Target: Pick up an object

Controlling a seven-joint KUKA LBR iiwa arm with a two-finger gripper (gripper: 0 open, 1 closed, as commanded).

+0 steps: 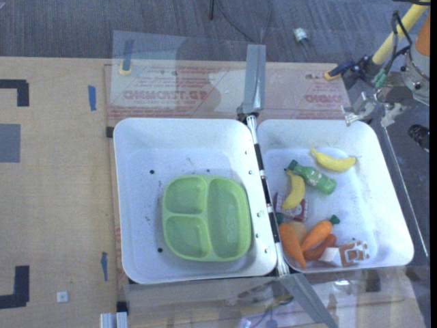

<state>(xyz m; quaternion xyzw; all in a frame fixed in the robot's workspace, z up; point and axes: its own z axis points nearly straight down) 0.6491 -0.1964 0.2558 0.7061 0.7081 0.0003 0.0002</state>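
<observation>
two bins: shallow white plastic left bin (136,149) carries a light green three-compartment plastic tray (206,219); shallow white plastic right bin (382,203) carries the toy food.
end effector: the metal end effector (372,104) hovers over the far right corner of the right bin, well apart from the toys; i cannot tell how wide it is.
likeliest target: yellow toy banana (334,160), lying flat near the far wall, apart from the rest.
look: smooth, curved, glossy plastic; probably slips under a poor pinch.
risk, crowding: green toy bottle (313,176) touches a second yellow banana (295,190); orange toy carrots (308,240) lie piled at the near edge, so a descent there may nudge neighbours or close on nothing.
risk, wall: a grasp close to the bin rim may clip it.
</observation>
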